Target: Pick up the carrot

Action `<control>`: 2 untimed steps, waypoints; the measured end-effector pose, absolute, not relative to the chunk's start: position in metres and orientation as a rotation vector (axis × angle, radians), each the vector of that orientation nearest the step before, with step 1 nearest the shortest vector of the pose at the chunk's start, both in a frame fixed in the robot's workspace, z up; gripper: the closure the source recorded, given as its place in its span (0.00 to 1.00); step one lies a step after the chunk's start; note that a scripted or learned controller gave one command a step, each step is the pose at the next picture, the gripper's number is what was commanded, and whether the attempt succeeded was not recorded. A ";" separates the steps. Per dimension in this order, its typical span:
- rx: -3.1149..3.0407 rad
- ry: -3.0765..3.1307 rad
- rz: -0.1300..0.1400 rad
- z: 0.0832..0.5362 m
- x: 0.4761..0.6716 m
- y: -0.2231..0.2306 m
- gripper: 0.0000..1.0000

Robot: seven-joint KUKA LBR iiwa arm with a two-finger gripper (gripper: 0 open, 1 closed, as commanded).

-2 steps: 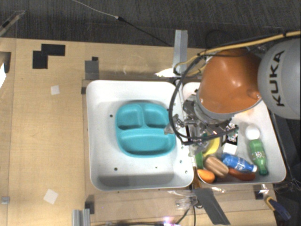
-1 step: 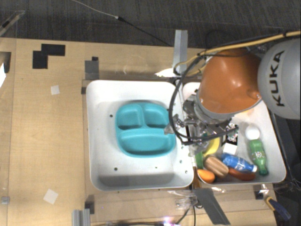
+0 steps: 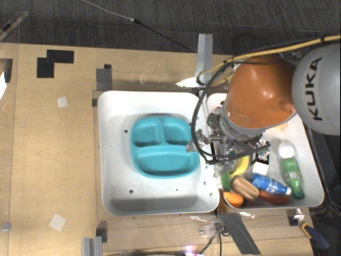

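Camera view: two bins (image 3: 106,143), one teal tray (image 3: 162,153), one carrot (image 3: 233,198); claw (image 3: 226,161) state unclear

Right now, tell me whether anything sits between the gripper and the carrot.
The gripper hovers over the right bin. The carrot lies at the near left corner, with a bun-like toy and a yellow item crowding it.

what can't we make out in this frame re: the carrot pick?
- End effector: the orange band and cables cover it in the camera view, so its state is unreadable.
- Carrot: just an orange end at the right bin's near corner; the hot dog overlaps the rest.
- Yellow item: mostly under the wrist, identity unclear.
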State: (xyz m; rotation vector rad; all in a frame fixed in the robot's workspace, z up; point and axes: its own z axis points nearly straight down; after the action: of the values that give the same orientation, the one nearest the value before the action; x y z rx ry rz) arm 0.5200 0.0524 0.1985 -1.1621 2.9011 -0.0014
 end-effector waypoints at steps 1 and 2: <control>-1.162 2.901 -0.001 0.198 0.520 0.052 0.00; -1.162 2.901 -0.001 0.198 0.520 0.052 0.00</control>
State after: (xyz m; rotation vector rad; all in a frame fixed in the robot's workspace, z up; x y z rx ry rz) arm 0.5200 0.0524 0.1985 -1.1621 2.9011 -0.0014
